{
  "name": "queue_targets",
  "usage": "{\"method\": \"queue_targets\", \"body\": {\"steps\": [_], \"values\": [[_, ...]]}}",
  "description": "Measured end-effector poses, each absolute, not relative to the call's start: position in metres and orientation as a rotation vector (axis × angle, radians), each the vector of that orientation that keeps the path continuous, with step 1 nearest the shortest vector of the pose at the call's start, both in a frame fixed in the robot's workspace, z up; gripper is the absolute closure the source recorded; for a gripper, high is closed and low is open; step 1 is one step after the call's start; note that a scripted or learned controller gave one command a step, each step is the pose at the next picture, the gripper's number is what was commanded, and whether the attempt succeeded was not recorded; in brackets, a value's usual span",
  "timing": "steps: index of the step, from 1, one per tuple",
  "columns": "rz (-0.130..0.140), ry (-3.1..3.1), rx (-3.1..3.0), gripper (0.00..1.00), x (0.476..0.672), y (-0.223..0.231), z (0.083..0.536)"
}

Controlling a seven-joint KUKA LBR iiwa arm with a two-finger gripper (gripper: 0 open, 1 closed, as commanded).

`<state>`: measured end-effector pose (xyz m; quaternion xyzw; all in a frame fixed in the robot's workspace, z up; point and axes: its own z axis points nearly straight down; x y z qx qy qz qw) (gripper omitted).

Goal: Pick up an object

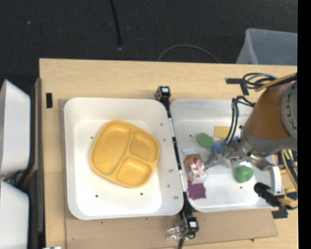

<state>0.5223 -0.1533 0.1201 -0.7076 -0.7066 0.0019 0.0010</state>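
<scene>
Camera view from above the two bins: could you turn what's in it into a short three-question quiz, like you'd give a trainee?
1. True or false: the yellow divided plate lies in the left bin.
2. Which thing lies nearest the divider between the bins? A) green round object B) purple object C) yellow flat piece
3. Fill in: the gripper hangs over the ____ bin.

Key
1. True. It has three compartments and sits alone there.
2. B. The purple object is beside the divider, just below the red-and-white packet.
3. Right. It is next to the green leaf-like object.
</scene>
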Motion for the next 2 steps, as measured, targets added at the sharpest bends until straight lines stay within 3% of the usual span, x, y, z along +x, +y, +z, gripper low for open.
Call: {"method": "queue_targets", "body": {"steps": [1, 2], "values": [[-0.005, -2.216, -2.230, 1.00, 0.525, -0.153, 0.134], [-0.005, -2.228, -2.221, 1.00, 0.528, -0.153, 0.177]]}}
